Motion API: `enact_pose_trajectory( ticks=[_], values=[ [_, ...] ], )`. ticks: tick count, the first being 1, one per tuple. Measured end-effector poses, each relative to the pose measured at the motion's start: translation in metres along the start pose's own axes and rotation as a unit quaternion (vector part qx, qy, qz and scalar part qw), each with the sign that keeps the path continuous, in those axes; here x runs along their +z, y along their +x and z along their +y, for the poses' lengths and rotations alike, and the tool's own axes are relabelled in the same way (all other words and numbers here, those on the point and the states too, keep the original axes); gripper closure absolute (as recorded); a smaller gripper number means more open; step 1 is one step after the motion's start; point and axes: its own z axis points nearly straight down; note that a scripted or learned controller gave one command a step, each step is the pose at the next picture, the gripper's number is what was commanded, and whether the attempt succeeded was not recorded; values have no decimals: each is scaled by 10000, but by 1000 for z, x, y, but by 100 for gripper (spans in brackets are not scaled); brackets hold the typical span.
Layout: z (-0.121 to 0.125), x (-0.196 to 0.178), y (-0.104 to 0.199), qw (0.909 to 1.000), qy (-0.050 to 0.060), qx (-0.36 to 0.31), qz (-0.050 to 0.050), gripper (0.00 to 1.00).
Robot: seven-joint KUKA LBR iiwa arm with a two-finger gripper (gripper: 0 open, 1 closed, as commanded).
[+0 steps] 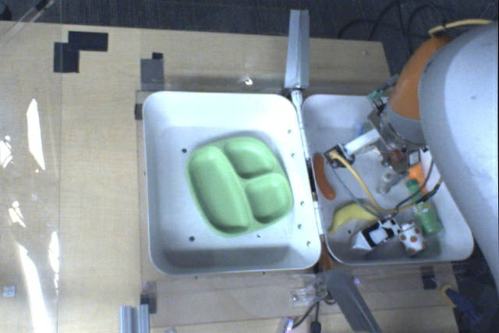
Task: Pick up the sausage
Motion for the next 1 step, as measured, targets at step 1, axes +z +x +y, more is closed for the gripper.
enact_pose_trajectory(
  ticks=[1],
  values=[
    [45,-29,-32,9994,-13,-337,7,0]
  ],
)
